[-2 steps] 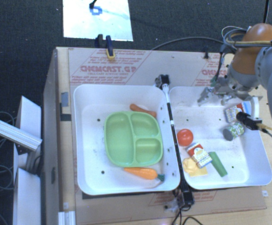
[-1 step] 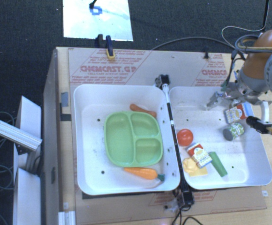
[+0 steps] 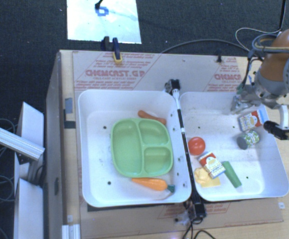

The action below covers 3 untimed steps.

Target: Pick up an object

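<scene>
Green stick (long axis diagonal), beside red-and-white box.

Both bins are white. The left one holds a pale green tray, an orange carrot with a green tip, and a second orange piece. The right bin holds a red tomato, a red and white box, a yellow piece, a green stick, a grey-green lump, and a white carton with red and orange marks. The arm is grey with an orange band. The bench sheet is pale with red lettering.
</scene>
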Each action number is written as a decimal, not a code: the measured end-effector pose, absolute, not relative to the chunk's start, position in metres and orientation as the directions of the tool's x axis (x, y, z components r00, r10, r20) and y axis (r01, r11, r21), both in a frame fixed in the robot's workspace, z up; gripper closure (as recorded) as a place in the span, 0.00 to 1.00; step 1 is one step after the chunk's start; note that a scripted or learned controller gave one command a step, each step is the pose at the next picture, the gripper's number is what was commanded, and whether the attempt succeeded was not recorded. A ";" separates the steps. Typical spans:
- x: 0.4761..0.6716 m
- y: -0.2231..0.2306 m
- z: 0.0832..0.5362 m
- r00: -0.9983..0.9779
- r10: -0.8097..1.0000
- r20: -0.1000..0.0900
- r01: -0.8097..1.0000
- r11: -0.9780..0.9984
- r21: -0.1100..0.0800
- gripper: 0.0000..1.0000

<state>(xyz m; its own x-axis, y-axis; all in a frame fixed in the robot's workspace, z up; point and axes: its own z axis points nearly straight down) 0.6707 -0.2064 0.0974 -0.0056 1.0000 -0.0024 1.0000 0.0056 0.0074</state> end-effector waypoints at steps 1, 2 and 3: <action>0.671 -0.206 0.097 -0.006 1.000 -0.003 1.000 0.006 0.007 0.00; 0.672 -0.207 0.109 -0.008 1.000 -0.004 1.000 0.008 0.012 1.00; 0.672 -0.207 0.109 -0.008 1.000 -0.005 1.000 0.008 0.011 0.00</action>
<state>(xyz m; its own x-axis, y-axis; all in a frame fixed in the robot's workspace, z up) 0.6718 -0.2067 0.1089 -0.0084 1.0000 -0.0046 0.9999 0.0085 0.0111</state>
